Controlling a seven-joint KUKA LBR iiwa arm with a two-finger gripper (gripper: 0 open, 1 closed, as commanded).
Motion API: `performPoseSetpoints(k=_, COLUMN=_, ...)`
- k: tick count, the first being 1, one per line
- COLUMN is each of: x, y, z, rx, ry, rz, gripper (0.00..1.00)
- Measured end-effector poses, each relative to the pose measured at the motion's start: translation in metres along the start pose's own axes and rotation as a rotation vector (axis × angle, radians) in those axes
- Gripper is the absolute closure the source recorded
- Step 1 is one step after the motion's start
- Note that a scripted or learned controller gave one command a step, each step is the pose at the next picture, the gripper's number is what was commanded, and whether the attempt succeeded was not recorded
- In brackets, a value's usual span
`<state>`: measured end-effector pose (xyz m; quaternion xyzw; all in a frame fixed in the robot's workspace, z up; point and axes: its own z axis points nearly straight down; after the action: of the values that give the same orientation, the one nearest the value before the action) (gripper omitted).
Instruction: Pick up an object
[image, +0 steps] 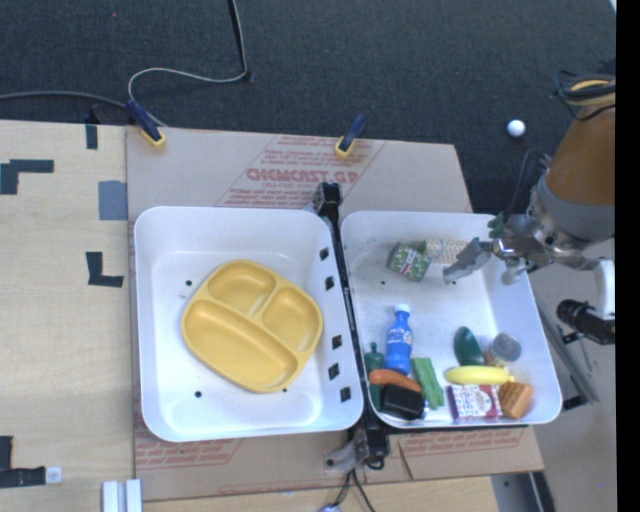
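In the right bin (520, 300), a small green-and-white packet (409, 259) lies near the far wall, just left of the end effector (478, 258), close beside it but apart from its tip. A pale wrapped piece (447, 246) lies between them. Whether the end effector is spread or pressed together cannot be told; nothing shows gripped in it.

Toward the near edge lie the rest: a blue bottle (400, 341), a green stick (428, 381), an orange carrot (395, 379), a black block (404, 402), a dark green piece (469, 347), a yellow banana (478, 375), a red-and-white box (473, 402) and a grey disc (506, 348).

The left bin (160, 300) holds a yellow divided plate (252, 324). Both bins rest on cardboard (290, 175) on the table (50, 330).
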<state>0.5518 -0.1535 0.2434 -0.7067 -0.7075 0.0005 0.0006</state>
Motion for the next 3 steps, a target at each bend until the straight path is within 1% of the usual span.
performPoseSetpoints(k=1, x=0.027, y=0.003, z=0.15, rx=0.001, ry=0.001, rz=0.0, gripper=0.0)
performPoseSetpoints(k=2, x=0.047, y=-0.067, z=0.157, rx=-0.006, ry=-0.004, rz=0.004, gripper=0.0)
performPoseSetpoints(k=3, x=0.049, y=-0.065, z=0.148, rx=-0.008, ry=0.0, rz=0.003, gripper=1.0)
